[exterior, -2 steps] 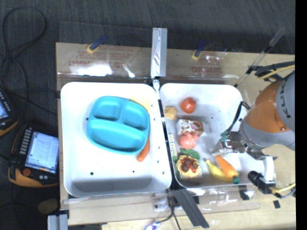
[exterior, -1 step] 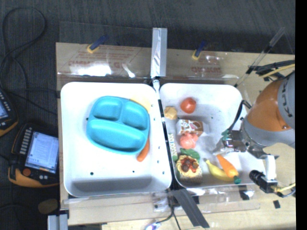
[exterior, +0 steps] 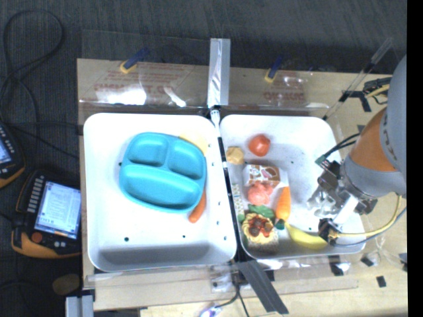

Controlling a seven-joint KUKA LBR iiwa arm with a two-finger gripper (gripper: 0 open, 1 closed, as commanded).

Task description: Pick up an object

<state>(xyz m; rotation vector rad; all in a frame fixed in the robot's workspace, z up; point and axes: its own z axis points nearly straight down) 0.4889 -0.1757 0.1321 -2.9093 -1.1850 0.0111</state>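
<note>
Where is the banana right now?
In the camera view, the banana lies in the right bin, along its lower edge, just below that bin's carrot.

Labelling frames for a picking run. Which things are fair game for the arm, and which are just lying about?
For the job: gripper; tomato, banana and carrot in the right bin; blue plate in the left bin.
Lying about: handheld screen beside the bench; blue clip and yellow clip behind the bins.
</note>
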